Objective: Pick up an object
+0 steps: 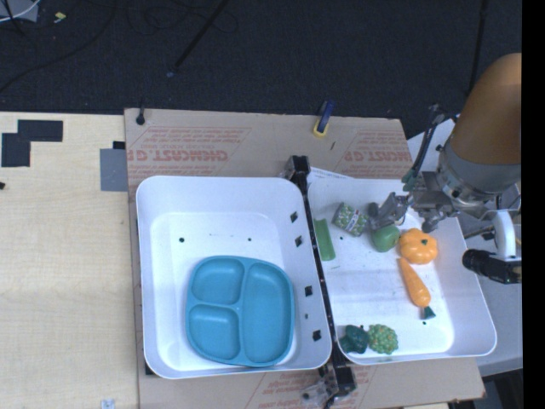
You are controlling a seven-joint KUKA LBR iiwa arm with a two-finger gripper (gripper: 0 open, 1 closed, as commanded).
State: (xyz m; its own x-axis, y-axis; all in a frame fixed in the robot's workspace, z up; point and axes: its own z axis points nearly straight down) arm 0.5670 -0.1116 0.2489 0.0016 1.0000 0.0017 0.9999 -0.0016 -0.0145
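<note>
Two white bins are set side by side on the bench. The left bin [162,228] is occupied by a blue divided plate [240,311]. In the right bin [473,313] the smaller items are scattered: an orange pumpkin-shaped toy [417,247], a carrot [415,284] just below it, a green stick [324,239] by the left wall, a round green fruit [384,239], a patterned green piece [349,219], and two green clumps [372,339] near the front wall. The gripper [400,208] is seen just above the round green fruit; whether it is released or clenched cannot be told.

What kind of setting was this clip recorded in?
Likely a robotics lab bench for pick trials: two white bins on cardboard, toy food like a carrot, and a robot arm reaching in.
</note>
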